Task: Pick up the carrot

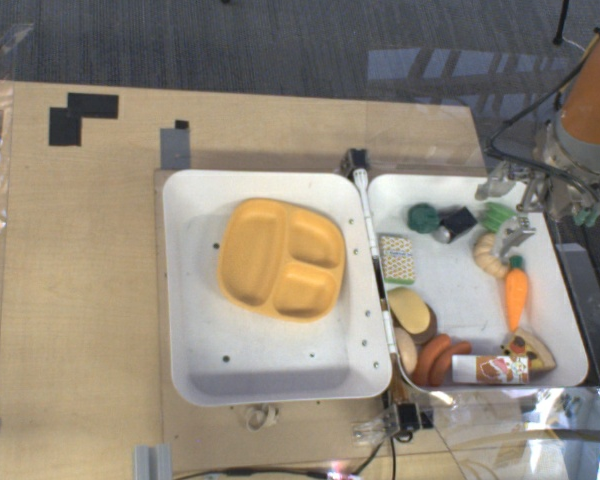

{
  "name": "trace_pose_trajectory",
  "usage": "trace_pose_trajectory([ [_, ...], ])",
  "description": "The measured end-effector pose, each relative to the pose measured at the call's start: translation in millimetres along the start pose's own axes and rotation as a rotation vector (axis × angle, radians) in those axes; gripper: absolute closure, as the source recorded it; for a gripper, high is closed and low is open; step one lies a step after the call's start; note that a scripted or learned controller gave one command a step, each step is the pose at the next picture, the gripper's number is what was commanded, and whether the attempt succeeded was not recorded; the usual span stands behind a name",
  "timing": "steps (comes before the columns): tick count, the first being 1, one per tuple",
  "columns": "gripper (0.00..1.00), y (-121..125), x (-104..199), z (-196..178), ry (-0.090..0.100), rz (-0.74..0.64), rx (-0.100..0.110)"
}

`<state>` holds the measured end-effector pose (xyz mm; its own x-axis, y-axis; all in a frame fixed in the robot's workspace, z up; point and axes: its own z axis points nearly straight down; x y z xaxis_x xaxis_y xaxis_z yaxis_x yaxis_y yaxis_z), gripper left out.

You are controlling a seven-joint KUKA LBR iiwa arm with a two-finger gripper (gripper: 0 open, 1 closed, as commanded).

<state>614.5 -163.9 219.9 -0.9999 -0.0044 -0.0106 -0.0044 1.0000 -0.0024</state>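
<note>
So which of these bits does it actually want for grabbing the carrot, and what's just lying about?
For the job:
carrot
gripper
right bin

Just lying about:
yellow divided plate in the left bin
sausages
potato
pizza slice

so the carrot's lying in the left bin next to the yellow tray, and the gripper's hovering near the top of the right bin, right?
Not quite. The carrot lies in the right bin, near its right wall, not in the left bin with the yellow tray. The camera view shows this. The gripper is indeed near the top of the right bin.
</note>
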Motion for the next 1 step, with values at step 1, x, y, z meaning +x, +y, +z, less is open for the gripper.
trace_pose_trajectory([
  [1, 0.00, -42.8, 29.2, 128.3, -0.010, -0.055, 0.003],
])
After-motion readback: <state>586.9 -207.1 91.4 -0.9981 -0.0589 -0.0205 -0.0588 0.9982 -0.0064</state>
